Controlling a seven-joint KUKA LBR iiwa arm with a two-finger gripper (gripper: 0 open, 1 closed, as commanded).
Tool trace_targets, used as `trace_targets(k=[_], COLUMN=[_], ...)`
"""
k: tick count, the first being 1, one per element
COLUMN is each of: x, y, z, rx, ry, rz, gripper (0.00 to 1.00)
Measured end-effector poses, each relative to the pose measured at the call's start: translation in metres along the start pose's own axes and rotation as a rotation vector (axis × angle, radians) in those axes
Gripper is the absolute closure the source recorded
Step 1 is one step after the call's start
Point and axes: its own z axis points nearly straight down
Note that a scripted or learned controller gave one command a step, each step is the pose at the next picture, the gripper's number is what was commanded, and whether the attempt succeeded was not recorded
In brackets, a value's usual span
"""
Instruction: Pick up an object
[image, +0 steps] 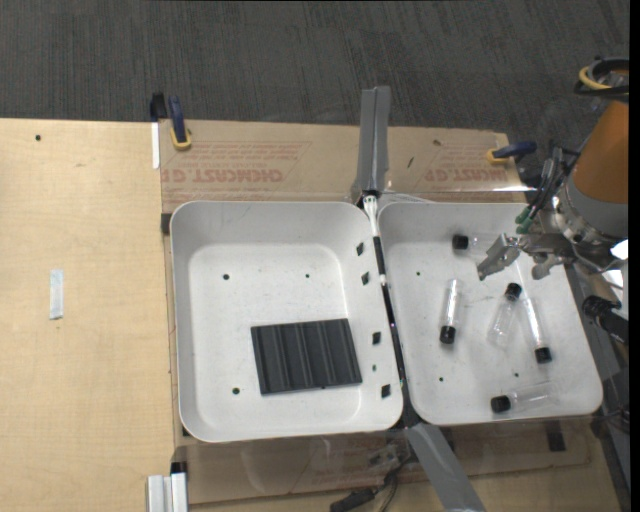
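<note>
Noting spread, empty fingers (520, 255), we should centre them over one clear black-capped plastic vial (449, 312) before descending.

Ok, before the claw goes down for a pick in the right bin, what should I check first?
1. Targets present: several clear plastic vials with black caps lie in the shallow white right bin. Ok.
2. Claw over the right bin, near its upper right part. Ok.
3. Claw carrying nothing: no vial seen between its fingers. Ok.
4. Vial directly under the claw: the nearest, a small black-capped one, lies to its left. Not ok.
5. Finger opening: cannot tell.
6. Black ribbed rectangular tray lies in the white left bin, away from the claw. Ok.
</note>
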Motion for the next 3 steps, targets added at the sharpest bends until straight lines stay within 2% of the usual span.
trace_targets(k=[1,2,3], x=[0.005,-0.031,-0.063], y=[-0.01,0.026,0.036], z=[0.126,0.129,0.129], rx=[-0.001,-0.004,-0.001], ry=[0.0,-0.001,0.027], rz=[-0.036,-0.181,-0.247], gripper=[0.0,0.0,0.0])
